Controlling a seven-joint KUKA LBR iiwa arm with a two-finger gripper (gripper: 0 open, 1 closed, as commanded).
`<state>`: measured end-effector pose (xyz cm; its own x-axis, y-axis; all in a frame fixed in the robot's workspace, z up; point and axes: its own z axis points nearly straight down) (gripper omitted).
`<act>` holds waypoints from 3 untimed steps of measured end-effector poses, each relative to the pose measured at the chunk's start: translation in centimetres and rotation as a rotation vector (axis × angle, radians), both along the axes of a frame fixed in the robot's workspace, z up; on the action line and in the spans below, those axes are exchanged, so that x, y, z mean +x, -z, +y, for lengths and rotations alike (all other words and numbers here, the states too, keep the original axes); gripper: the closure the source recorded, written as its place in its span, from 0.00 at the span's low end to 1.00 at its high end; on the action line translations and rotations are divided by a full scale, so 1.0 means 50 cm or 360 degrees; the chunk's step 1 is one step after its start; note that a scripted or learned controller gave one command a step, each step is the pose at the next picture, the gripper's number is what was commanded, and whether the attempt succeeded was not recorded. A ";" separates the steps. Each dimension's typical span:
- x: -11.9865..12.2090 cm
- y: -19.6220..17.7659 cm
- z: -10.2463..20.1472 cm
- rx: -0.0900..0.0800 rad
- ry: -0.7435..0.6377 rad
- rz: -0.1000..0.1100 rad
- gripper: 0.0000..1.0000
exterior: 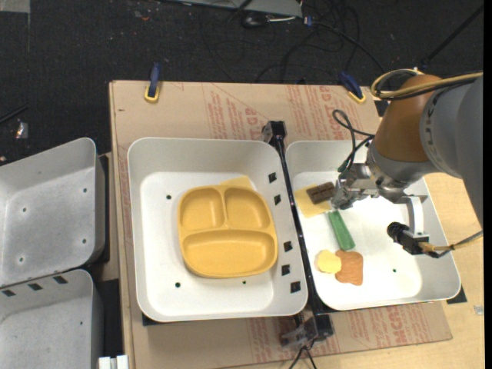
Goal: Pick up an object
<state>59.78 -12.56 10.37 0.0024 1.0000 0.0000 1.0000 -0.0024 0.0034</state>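
No object is lifted yet. The tool (344, 193) hangs low in the right bin (438, 283), just above the upper end of the green stick (341, 230); its grip state cannot be told. At the stick's 6 o'clock lie a yellow piece (328, 262) and an orange piece (351, 267). Grasp and lift remain.

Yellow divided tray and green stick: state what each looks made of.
Yellow divided tray: likely molded plastic, going by its smooth, even color, soft sheen and rounded compartment ridges. Green stick: probably plastic or rubber, uniformly colored and matte; too small to be sure.
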 end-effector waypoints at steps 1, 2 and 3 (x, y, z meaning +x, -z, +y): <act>0.014 -0.116 -0.016 -0.0003 -0.0003 -0.0004 1.00; 0.017 -0.215 -0.016 -0.0002 -0.0007 -0.0004 1.00; -0.020 -0.245 0.081 0.0003 -0.0015 0.0005 1.00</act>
